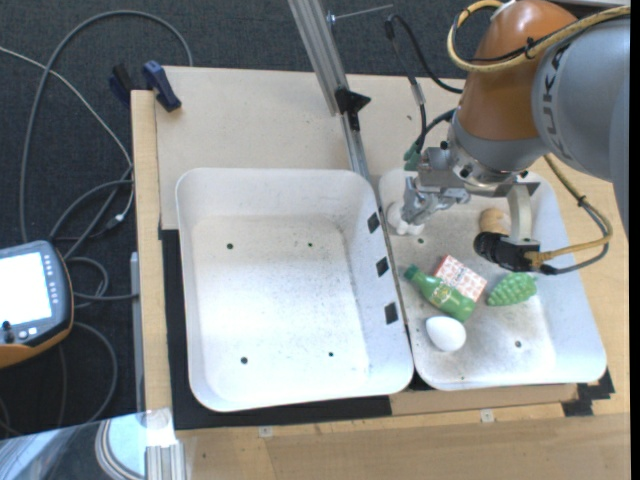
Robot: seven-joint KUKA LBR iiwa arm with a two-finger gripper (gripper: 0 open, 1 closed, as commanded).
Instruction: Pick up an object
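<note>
Bottle (438, 292), green, is lying flat in the right bin (575, 338), touching the red box (461, 277), long axis slanting with its cap pointing up-left toward the divider. It is looking light, rigid and smooth, likely slippery; gripping across the mid-body seems best. Tool (409, 220) is hovering near the bin's upper-left corner, fingers narrow, holding nothing.
</note>
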